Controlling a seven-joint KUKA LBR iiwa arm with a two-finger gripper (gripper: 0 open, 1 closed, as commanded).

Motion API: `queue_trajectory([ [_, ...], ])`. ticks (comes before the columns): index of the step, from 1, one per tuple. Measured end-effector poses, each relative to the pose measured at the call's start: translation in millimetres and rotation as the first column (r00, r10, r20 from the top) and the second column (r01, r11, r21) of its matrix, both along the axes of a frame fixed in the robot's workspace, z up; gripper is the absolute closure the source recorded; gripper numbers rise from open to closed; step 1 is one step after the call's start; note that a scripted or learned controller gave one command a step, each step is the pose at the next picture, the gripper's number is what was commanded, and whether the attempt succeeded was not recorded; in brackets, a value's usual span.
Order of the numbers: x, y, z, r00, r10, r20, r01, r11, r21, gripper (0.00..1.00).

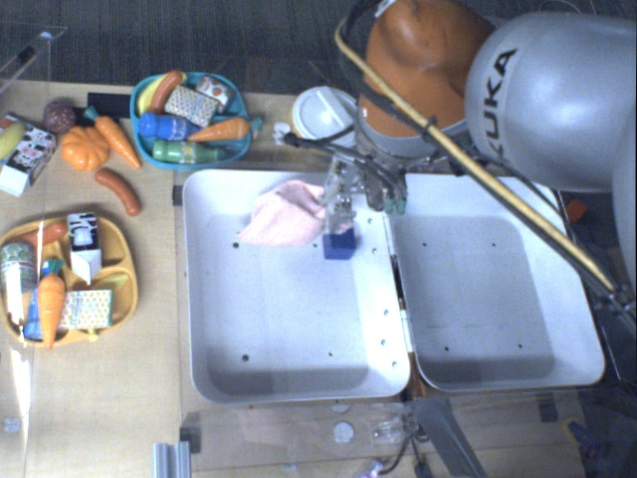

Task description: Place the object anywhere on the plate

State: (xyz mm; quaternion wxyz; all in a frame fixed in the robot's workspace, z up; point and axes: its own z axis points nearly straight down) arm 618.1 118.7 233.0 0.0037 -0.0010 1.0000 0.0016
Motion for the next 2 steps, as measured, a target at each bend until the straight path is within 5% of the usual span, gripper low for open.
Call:
queue_trajectory([
  [1,8.5,51.8,-3.8,1.000,0.004,0.000,-0.004,1.000,0.000,1.00],
  [2,8.7,51.7,-3.3,1.000,0.004,0.001,-0.004,1.000,0.001,0.00],
])
